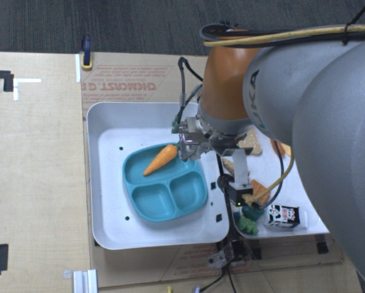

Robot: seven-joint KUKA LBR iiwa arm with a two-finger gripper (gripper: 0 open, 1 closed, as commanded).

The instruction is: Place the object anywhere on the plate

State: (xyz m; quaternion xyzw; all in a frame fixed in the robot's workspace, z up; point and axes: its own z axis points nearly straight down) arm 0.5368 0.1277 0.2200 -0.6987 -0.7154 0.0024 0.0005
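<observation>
The toy carrot is seen lying tilted in the largest compartment of the teal divided plate, its thick end at the plate's rim nearest the gripper. Whether the fingers are open, or closed on that thick end, cannot be told, since they are dark and crowded by cabling. The carrot is judged light, rigid and smooth, likely plastic, so a slippery taper is expected; a hold across the thicker half is advised. Beyond the plate, past the arm, other toy items are largely hidden; a small black-and-white carton and something green are partly made out.
</observation>
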